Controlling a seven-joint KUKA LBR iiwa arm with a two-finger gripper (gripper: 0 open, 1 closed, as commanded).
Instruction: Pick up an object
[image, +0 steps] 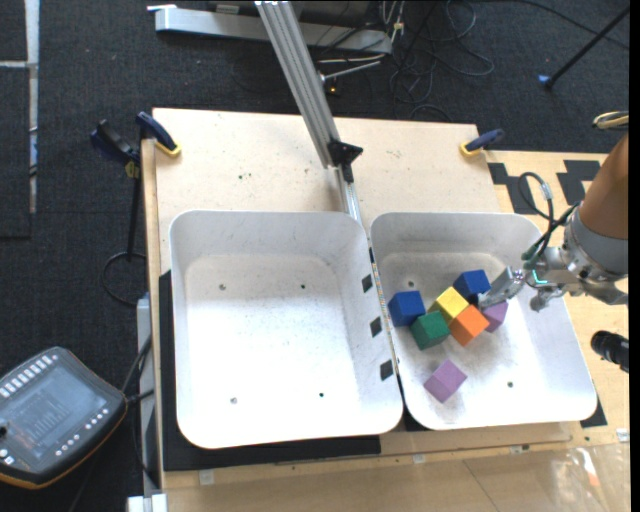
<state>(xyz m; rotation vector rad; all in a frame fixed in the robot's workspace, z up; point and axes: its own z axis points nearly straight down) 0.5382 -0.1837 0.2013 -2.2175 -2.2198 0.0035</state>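
Nearest the camera, on the right white plastic bin (560, 385): a lone purple foam cube (445, 380), apart from the rest. Further back, clustered mid-bin and touching: a green cube (431, 329), an orange cube (467, 324), a yellow cube (452, 302), a blue cube (406, 307), a second blue cube (472, 284) and a lilac cube (494, 315). Reaching in from the right, low over the cluster's right side: the metal pincer (498, 293), tips at the lilac and blue cubes; opening and hold not discernible. Beside it, the left white bin (200, 260). Beneath both, the pale wooden bench (250, 160).
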